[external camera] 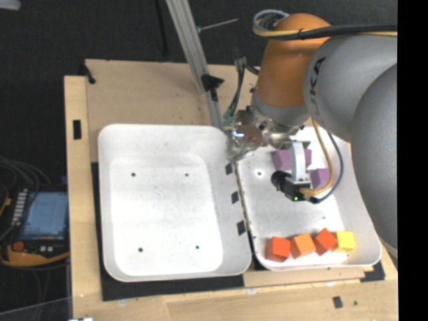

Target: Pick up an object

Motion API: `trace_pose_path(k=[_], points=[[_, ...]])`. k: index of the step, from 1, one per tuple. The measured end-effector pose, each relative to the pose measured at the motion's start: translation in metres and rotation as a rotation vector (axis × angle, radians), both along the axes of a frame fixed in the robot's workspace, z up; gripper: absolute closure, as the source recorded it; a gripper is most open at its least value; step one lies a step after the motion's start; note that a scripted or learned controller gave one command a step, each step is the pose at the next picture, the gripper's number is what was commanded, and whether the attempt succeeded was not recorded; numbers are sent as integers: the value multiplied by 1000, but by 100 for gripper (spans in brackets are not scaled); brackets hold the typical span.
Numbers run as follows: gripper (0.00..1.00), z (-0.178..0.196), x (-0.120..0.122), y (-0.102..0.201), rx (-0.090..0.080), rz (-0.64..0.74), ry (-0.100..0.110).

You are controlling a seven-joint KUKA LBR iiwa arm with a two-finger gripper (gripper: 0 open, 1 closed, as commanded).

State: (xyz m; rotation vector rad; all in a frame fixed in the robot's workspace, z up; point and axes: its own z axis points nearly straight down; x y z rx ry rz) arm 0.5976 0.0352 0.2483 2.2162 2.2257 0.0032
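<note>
My gripper (245, 139) hangs low over the far left corner of the right bin (281, 212), close to the wall between the two bins. Just right of it lie a purple block (283, 158) and a second purple block (322, 177), both partly hidden by the wrist hardware. Along the bin's front edge runs a row of blocks: a red-orange one (277, 248), an orange one (302, 245), another red-orange one (326, 239) and a yellow one (346, 239). Nothing shows in the gripper's grasp.
The left bin (164, 199) lies beside the right one, with only small dark marks on its floor. A slanted metal rail (190, 45) rises behind the bins, close to the gripper. The grey arm covers the right bin's far right part.
</note>
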Motion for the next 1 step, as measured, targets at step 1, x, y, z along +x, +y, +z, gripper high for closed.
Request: trace_pose_path(k=[1], points=[[100, -16, 3, 55, -1, 3, 3]])
